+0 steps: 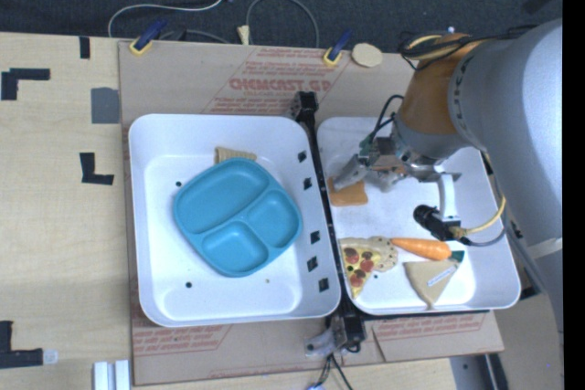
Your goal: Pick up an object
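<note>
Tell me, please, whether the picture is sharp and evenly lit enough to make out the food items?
Camera view: even light, no strong glare on the right bin; carrot and pizza slice read clearly; the arm looms large and slightly soft, shading the gripper.

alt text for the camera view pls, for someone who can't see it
A grey robot arm with an orange band reaches from the right into the right bin, its gripper low over a tan toast-like piece. That bin also has a pizza slice, a carrot and a pale wedge. The left bin has a blue divided plate.
</note>
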`<move>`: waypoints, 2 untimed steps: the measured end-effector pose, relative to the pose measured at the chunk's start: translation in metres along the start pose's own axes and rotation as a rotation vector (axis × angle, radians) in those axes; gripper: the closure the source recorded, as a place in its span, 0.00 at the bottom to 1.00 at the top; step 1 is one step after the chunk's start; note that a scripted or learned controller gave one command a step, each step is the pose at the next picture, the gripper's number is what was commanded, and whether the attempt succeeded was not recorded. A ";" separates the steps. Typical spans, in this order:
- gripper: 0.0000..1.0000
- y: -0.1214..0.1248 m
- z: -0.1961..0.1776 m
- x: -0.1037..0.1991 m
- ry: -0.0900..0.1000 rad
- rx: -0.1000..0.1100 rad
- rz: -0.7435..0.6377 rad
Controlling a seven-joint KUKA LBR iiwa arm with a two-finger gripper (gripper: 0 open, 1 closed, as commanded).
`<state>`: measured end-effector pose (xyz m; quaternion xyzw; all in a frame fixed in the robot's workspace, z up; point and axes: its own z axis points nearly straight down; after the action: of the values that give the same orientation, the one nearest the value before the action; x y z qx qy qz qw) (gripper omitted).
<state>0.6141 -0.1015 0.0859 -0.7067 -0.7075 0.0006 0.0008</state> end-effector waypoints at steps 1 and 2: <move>0.00 0.022 0.000 0.002 -0.001 -0.002 0.000; 0.00 0.030 0.000 0.004 -0.002 -0.003 0.001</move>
<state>0.6436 -0.0978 0.0863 -0.7070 -0.7072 0.0004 -0.0012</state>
